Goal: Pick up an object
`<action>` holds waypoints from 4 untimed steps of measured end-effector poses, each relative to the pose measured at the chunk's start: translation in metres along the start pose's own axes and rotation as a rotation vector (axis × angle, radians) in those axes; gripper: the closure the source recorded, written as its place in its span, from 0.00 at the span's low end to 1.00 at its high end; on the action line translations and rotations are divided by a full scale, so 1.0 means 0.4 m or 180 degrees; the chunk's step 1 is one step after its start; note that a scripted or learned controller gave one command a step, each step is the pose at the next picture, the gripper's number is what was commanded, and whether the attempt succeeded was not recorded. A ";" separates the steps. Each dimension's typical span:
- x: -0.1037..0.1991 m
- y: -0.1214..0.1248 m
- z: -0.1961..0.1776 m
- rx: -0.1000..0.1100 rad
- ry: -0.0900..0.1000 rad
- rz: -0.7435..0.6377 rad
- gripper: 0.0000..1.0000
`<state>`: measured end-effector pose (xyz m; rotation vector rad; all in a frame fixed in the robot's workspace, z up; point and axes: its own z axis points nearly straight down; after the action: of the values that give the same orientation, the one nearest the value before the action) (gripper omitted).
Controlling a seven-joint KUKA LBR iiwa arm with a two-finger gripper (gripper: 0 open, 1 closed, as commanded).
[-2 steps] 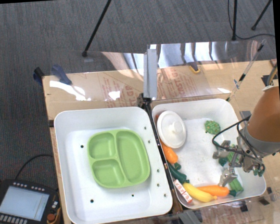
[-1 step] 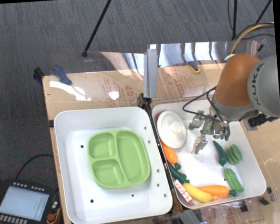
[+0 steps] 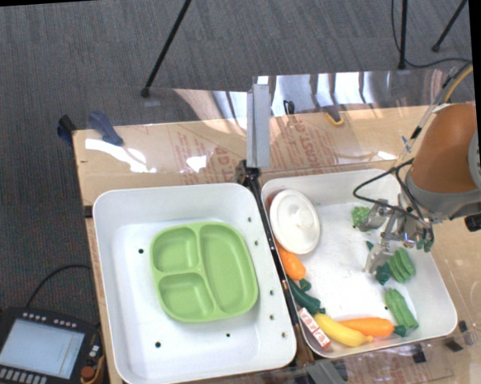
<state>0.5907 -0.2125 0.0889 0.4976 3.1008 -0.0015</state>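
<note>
Banana (image 3: 339, 332) and carrot (image 3: 369, 327) at right bin's (image 3: 345, 253) near edge

Gripper (image 3: 383, 246) hangs above them, fingers parted and holding nothing; green vegetable (image 3: 401, 265) lies just beside the jaws

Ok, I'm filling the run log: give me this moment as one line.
arm: over right bin | tool: low beside green vegetable | grasp: none seen | left bin: green divided plate
</note>
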 end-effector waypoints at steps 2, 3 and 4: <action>-0.014 0.239 0.003 -0.0011 0.0002 0.0737 0.00; -0.068 0.088 0.000 -0.0003 -0.0005 0.0529 0.00; 0.020 -0.006 -0.018 -0.0003 0.0000 0.0673 0.00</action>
<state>0.5825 -0.2125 0.0963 0.8220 3.0306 0.0000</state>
